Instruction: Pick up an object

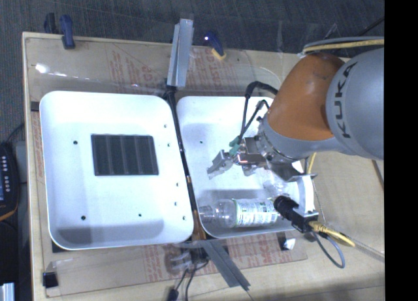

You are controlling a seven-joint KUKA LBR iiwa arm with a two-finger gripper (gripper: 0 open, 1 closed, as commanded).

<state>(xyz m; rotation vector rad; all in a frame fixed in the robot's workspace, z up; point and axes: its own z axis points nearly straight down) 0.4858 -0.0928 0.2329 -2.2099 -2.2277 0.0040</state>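
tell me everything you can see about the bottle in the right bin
The bottle is clear plastic and looks empty, with a pale printed label around its middle. It lies on its side along the near wall of the right bin, its narrow end pointing toward the left bin. Its other end is hidden behind the arm's black parts. The gripper hangs above, apart from it.

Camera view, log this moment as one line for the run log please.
claw: over right bin, nothing seen held | clear bottle: lying on its side, right bin's near edge | left bin: dark grille
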